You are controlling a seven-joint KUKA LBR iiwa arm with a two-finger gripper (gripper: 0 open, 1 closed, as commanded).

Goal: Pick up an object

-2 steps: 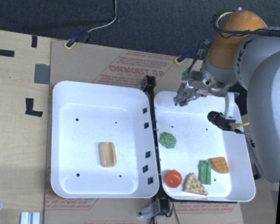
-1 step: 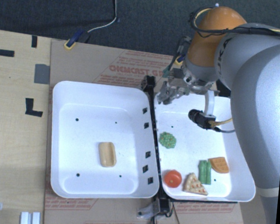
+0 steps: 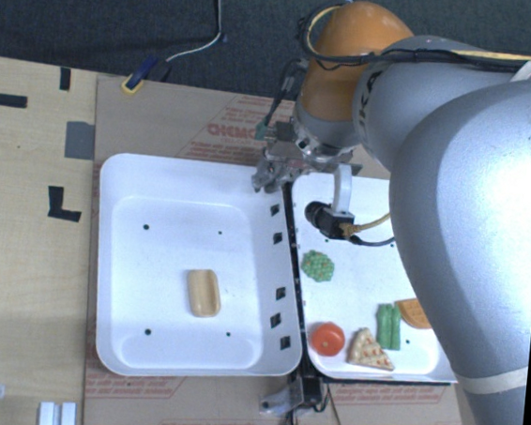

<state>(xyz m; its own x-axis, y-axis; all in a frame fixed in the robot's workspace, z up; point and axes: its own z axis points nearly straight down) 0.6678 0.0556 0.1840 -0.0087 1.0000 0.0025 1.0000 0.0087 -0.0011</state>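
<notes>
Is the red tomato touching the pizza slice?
Apart. The camera view shows a strip of white bin floor between the round red tomato and the triangular pizza slice.

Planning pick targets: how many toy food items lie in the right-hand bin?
5 visible: green broccoli near the divider, red tomato at the front, pizza slice beside it, green bean bundle behind, orange piece partly under the arm, which may hide more.

Upside-down red printing on the cardboard sheet (image 3: 220, 128) under the bins, too blurred to read.
</notes>
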